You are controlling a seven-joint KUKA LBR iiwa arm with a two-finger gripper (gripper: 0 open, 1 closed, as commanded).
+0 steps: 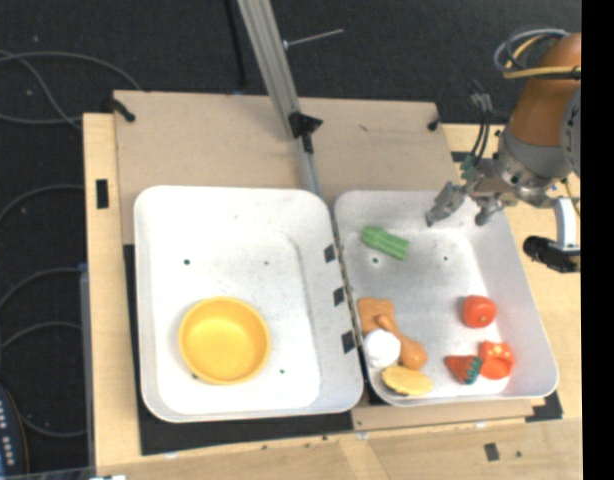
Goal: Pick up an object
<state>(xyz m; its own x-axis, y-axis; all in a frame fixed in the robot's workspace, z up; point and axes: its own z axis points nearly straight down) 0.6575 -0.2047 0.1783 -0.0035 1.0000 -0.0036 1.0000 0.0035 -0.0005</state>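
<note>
The gripper (463,206) hangs over the far right corner of the right bin (517,268), its 2 fingers spread open with nothing between them. In that bin a green pickle (385,242) lies near the far left side, a tomato (477,311) sits toward the right, a strawberry (465,369) and a red pepper (496,359) lie near the right front corner, and a white egg (381,348), a brown piece (377,318) and a yellow slice (407,381) cluster at the near left. The left bin (237,228) holds 1 yellow bowl (224,340) in its near left part
</note>
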